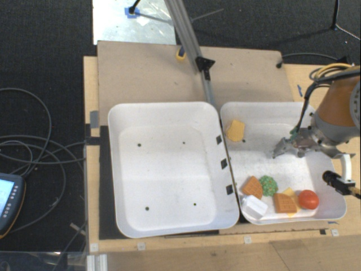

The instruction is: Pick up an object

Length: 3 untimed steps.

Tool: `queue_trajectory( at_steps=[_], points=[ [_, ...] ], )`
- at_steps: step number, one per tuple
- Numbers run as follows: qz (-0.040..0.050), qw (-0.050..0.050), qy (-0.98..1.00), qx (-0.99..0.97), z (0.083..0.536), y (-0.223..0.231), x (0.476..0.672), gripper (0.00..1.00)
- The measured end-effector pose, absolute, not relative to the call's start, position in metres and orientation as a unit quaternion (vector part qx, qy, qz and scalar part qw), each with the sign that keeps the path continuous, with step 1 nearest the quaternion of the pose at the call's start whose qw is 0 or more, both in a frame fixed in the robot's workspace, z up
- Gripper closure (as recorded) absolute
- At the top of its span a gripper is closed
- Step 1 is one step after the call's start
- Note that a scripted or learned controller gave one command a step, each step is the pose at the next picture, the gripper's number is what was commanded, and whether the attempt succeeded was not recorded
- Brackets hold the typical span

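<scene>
Hovering tool [287, 149], right bin [265, 123]

The right bin [265, 114] has open floor across its middle and far half, broken by a yellow piece [235, 130] near its far left corner. Along its near wall the way is crowded: a white block [254, 206], an orange wedge [252, 187], a green lump [268, 184], a waffle-like orange square [285, 202] and a red ball [308, 199] lie close together. The hand [293, 147] hangs over the bin's right-middle. A slanted grey pole [186, 30] crosses above the desk [146, 72] behind the bins.
</scene>
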State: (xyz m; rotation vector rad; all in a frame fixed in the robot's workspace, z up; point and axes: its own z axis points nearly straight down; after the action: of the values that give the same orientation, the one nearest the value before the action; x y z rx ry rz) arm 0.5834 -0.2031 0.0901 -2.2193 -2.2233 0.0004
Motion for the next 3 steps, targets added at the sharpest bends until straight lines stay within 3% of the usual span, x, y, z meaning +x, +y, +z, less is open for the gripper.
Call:
queue_trajectory(
  at_steps=[1, 3],
  points=[
    [-0.001, -0.002, -0.708, -0.706, 0.102, -0.204, 0.585, 1.0],
    [-0.002, -0.004, -0.709, -0.705, 0.206, -0.21, 0.603, 1.0]
  ],
)
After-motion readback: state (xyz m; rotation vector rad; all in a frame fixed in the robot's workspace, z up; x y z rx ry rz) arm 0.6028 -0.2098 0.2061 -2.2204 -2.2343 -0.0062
